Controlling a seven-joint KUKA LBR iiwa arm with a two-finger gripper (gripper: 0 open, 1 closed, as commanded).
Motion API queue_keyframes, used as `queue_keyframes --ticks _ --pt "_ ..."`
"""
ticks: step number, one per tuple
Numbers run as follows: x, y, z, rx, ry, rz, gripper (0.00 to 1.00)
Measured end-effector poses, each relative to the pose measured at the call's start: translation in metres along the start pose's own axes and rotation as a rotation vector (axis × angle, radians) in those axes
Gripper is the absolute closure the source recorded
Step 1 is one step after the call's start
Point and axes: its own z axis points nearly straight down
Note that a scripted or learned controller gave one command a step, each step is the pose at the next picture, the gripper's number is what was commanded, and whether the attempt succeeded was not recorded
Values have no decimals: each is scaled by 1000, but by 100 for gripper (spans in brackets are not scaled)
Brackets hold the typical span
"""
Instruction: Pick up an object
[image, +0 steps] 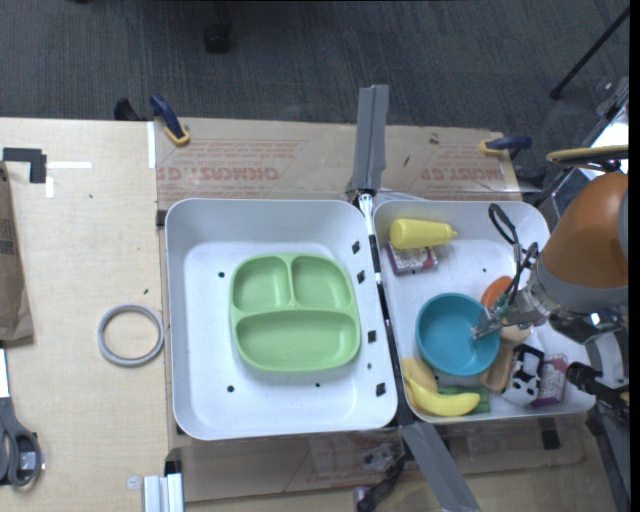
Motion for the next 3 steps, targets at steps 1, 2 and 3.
queue_keyframes --ticks 1,2,3 --pt "0 0 1 1 -1 0 0" --pt "20 -23 9 6 1 -129 0" --pt "18 -20 -1 -2 -3 -124 100"
